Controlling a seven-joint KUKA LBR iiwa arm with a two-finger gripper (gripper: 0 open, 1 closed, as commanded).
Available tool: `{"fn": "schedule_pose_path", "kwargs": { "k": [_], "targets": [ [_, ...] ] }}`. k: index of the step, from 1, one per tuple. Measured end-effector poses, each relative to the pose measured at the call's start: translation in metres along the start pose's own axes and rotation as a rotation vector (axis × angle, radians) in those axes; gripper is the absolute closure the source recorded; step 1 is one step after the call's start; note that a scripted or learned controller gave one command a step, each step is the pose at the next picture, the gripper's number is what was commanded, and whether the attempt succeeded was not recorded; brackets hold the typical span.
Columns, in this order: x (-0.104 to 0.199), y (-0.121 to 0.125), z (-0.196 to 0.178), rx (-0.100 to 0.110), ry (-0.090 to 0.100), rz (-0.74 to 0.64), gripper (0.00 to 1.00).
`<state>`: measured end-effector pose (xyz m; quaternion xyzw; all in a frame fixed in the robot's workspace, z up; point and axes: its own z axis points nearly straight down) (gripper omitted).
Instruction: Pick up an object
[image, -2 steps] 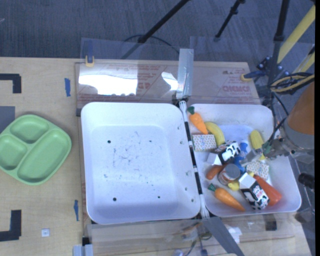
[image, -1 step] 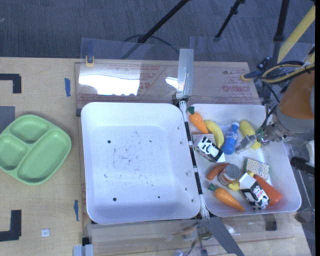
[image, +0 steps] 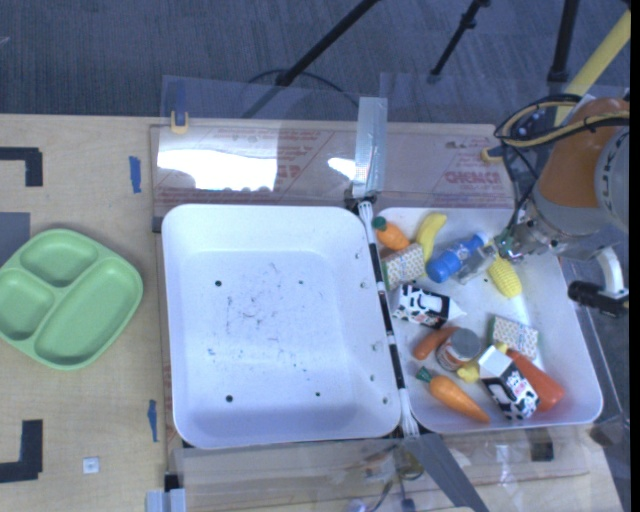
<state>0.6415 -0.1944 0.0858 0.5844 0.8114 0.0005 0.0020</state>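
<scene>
My arm (image: 585, 175) enters over the right bin (image: 585, 400), which holds the toys. My pincer (image: 515, 245) hangs at that bin's upper right; open or closed, I cannot tell. Nearest is the corn cob (image: 507, 277), just below the pincer, long axis running up-left to down-right.

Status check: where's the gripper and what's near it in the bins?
Gripper low at right bin's far side. Nothing seen held. Corn and blue bottle right beside it. Toys crowd that bin.
</scene>
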Motion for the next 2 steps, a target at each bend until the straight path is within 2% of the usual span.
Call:
{"fn": "schedule_pose_path", "kwargs": {
  "k": [1,2],
  "targets": [
    [-0.001,0.002,-0.012,-0.005,-0.006,-0.002,1.00],
    [0.024,-0.010,-0.084,-0.001,0.000,0.024,1.00]
  ]
}}
